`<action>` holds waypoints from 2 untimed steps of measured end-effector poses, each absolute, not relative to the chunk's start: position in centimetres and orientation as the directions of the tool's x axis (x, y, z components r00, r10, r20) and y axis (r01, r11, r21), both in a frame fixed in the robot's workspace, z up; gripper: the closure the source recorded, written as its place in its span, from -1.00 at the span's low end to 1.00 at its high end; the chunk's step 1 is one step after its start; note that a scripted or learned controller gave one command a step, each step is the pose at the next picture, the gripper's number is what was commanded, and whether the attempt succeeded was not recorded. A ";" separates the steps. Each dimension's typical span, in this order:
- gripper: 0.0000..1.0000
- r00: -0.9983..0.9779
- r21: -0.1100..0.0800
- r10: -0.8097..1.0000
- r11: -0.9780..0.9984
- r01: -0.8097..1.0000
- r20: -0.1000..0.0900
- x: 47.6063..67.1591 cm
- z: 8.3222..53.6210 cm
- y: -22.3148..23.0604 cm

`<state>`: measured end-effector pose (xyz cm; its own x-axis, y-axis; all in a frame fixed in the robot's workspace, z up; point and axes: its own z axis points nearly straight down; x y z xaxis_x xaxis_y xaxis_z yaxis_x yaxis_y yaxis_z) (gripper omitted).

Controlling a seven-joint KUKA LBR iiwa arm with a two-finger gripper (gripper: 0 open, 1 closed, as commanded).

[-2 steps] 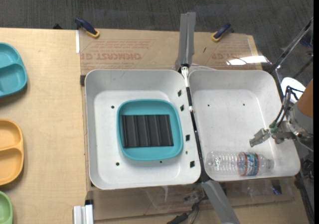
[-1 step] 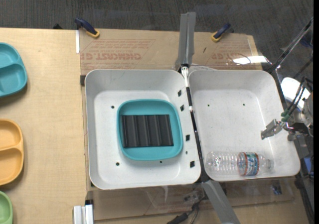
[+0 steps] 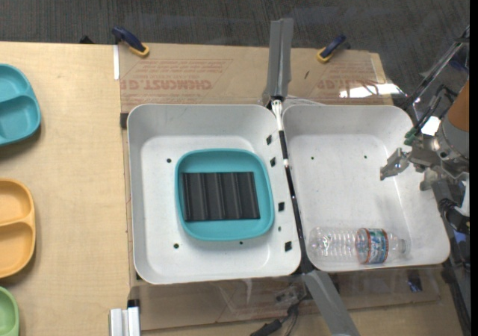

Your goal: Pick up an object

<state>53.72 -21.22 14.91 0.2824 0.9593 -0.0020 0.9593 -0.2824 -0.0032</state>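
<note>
OK, gripper [image 3: 407, 165] sits over right bin [image 3: 336, 129], near its right wall; can't tell jaw state from this angle, nothing visibly held. Water bottle [image 3: 358, 244] lies on its side at bin's front edge, apart from gripper. Teal tray [image 3: 222, 230] in left bin [image 3: 149, 178].

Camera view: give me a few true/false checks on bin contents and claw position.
1. A clear plastic water bottle lies on its side in the right bin. True.
2. The teal tray sits in the right bin. False: it sits in the left bin.
3. The claw has the bottle between its fingers. False: the bottle lies at the bin's near edge, apart from the claw.
4. The claw is over the right bin's right side. True.
5. The bottle stands upright. False: it lies flat, cap pointing toward the bin's left.
</note>
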 end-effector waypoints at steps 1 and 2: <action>-1.00 0.321 -0.007 0.947 -0.321 0.947 0.005 58.4 9.2 -20.1; -1.00 0.219 -0.003 0.976 -0.219 0.976 0.000 47.7 12.7 -17.4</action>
